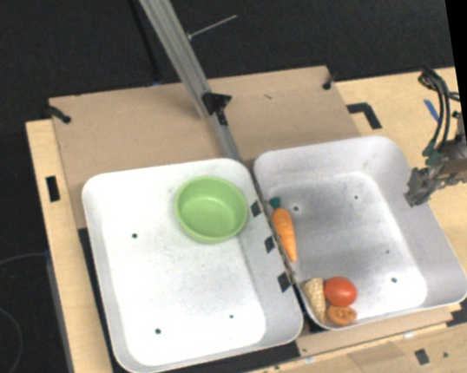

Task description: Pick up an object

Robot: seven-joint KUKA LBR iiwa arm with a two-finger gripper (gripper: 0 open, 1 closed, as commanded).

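Camera view: two shallow white bins. The left bin bears one round green plastic bowl at its far right. The right bin bears one orange carrot along its left wall, and one red tomato, one pale bread piece and one small orange-brown piece in its near left corner. The gripper hangs at the right bin's right rim; whether its claw is wide or narrow, I cannot tell.

arm cut off at right edge
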